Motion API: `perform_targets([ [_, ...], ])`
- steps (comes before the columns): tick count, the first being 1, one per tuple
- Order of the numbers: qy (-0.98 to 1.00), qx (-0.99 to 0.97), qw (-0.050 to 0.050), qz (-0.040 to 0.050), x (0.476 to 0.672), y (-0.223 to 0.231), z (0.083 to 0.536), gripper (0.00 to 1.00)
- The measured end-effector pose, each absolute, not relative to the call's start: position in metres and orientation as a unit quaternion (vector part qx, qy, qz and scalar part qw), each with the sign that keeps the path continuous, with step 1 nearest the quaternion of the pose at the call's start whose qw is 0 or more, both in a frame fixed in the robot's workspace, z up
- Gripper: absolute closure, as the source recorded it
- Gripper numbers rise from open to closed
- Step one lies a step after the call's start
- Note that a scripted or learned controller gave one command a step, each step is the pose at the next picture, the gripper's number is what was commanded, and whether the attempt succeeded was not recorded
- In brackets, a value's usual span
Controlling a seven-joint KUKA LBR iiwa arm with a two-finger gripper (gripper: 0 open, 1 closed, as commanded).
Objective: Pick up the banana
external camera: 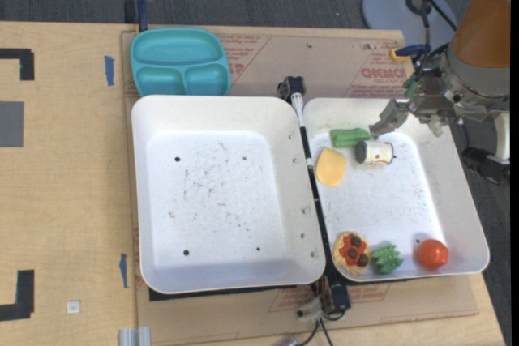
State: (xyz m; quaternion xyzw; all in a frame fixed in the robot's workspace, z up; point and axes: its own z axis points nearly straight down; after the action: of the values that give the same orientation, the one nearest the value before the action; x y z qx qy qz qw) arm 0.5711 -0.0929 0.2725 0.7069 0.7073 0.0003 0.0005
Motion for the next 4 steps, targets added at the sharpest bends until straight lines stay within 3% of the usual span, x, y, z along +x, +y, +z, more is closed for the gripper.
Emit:
perform_targets([
  [1, 0.772, 0.636, -0.001, -0.0005, 0.529, -0.094, 0.115, 0.0],
  [2, 0.772, 0.636, 0.001, 0.001, 0.531, -0.094, 0.126, 1.0],
  [4, 0.772, 0.636, 0.004, 0.0023, 0.532, -0.094, 0.146, 1.0],
])
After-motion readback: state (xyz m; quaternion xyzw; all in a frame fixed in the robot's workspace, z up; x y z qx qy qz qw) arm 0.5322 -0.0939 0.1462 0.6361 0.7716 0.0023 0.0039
